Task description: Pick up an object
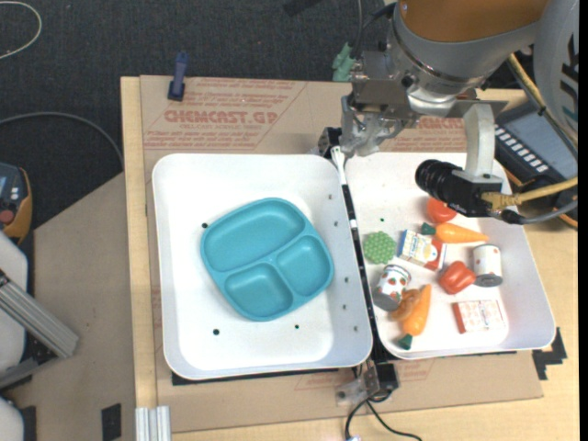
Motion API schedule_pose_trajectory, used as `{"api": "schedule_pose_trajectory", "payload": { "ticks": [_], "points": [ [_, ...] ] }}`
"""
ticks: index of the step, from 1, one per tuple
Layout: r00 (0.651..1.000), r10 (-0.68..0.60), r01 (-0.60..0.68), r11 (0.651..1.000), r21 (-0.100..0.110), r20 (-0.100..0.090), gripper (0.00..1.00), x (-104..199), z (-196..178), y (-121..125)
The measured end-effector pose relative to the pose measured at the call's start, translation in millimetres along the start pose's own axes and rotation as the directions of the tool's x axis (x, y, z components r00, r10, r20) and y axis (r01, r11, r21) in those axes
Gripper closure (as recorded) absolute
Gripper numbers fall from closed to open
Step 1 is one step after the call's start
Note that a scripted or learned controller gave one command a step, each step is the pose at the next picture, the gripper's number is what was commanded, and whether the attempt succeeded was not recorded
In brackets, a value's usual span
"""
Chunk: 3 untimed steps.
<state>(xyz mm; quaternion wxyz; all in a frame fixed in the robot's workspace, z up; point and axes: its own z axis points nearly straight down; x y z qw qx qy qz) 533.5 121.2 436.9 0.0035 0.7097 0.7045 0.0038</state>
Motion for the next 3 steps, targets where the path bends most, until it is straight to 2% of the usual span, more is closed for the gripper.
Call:
{"api": "schedule_pose_trajectory", "payload": {
  "ticks": [1,2,3],
  "points": [
    [1.0,-0.008,0.008,1.0,0.029,0.004,1.0,30,160,-22],
    [1.0,0.0,0.0,1.0,-0.011,-0.003,1.0,-66,-42,-53],
    [1.0,-0.003,0.003,1.0,0.028,0.003,1.0,-87,144,-57]
  ]
}}
